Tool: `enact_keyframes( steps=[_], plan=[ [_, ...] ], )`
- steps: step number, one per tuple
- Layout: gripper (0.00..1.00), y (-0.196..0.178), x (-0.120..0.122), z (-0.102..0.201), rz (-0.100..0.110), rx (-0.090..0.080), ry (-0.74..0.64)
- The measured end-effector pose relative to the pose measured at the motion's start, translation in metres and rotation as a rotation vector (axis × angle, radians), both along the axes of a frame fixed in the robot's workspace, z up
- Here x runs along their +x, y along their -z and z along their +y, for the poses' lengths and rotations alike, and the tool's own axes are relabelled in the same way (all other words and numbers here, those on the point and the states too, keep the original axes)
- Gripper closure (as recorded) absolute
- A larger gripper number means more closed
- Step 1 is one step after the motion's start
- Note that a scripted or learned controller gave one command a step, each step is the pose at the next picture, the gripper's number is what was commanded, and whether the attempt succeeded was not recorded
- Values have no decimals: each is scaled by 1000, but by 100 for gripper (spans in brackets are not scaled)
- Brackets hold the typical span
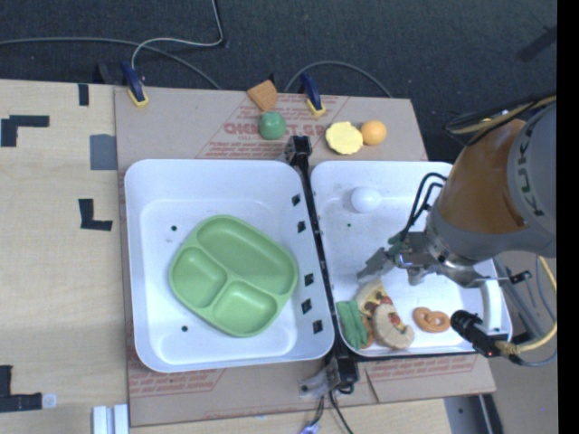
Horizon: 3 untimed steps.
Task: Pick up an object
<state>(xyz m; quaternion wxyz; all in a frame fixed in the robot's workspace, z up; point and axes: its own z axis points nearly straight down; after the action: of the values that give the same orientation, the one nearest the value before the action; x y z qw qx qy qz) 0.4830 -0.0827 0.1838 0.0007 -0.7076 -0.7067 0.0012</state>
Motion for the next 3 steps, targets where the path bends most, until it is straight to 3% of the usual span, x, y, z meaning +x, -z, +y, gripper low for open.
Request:
enact_keyframes(
  steps=[1,2,3],
  plan=[
    [0,81,-1,-12,1,2,-1],
    [0,98,1,-27,-2,4,-3],
    [100,88,1,-29,-3,0,-1]
  ],
)
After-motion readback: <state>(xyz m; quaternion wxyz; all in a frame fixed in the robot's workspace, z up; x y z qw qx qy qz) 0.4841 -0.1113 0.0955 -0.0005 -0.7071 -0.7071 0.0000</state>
